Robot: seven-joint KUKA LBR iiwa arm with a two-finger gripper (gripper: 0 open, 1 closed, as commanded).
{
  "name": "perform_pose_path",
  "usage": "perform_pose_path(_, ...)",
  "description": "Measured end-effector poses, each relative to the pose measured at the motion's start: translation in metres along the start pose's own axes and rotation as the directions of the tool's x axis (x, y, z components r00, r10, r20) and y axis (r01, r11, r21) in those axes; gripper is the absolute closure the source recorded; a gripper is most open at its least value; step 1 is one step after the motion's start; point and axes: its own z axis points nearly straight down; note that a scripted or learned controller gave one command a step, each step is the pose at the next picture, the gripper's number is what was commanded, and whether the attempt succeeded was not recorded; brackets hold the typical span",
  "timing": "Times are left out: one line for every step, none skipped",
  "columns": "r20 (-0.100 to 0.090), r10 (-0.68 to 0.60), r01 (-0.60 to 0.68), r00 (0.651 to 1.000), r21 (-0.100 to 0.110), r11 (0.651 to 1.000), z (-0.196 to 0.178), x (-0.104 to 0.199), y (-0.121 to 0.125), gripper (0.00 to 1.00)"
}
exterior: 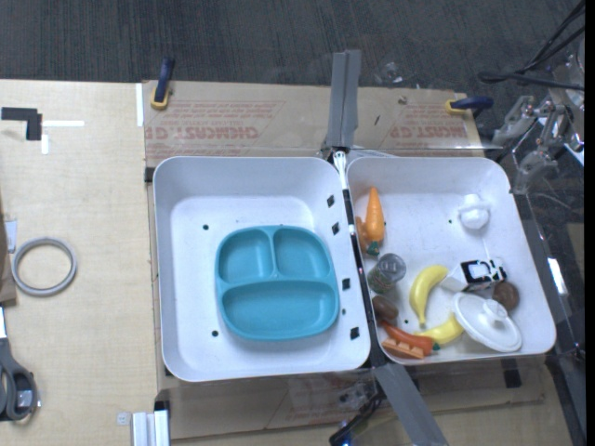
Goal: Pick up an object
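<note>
The right bin (521, 249) holds several small things. An orange carrot (373, 214) lies by its left wall, with a clear round jar (387, 269) below it. A yellow banana (426, 291) curves through the middle. A red and orange piece (406, 342) lies at the front left, next to a second yellow piece (448, 330). A white lid-like dish (490, 323) sits at the front right, beside a brown lump (506, 295) and a black-and-white item (483, 270). A small white object (474, 216) rests toward the back. The left bin (177, 249) holds a blue divided plate (276, 282).
Grey metal hardware with cables (544, 128) stands just beyond the right bin's back right corner. A roll of tape (43, 266) and scissors (14, 393) lie on the bench at the far left. Blue-handled clamps (164, 82) (469, 105) hold the cardboard behind the bins.
</note>
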Motion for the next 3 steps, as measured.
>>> perform_pose_path(-0.002, 0.061, -0.061, 0.998, 0.000, 0.998, 0.120, 0.044, -0.001, 0.00)
perform_pose_path(0.016, -0.012, 0.012, 1.000, 0.007, 1.000, 0.168, 0.063, 0.021, 0.00)
perform_pose_path(0.023, -0.010, 0.010, 1.000, 0.003, 1.000, 0.175, 0.114, 0.110, 0.00)
